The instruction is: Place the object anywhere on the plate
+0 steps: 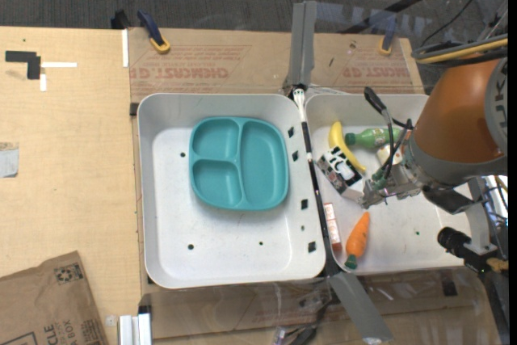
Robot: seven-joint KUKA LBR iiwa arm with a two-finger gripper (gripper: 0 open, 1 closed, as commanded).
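Orange carrot (359, 234) in right bin, long axis near-vertical, green tip down, claw (380, 191) state unclear

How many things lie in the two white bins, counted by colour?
Teal: 1, the plate
Yellow: 1, the banana
Orange: 1, the carrot
Green: 1, the bottle
Black and white: 1, a box
Total: 5

Two white bins: left bin (161, 198) mid-frame, right bin (420, 242) beside it, sharing a center edge. Blue/yellow clamp (153, 32) at upper left on the cardboard sheet (218, 61). Brown paper bag (48, 303) in lower-left corner. Black marker (24, 61) w/ white tape (58, 65) far upper left on wooden counter (65, 166).
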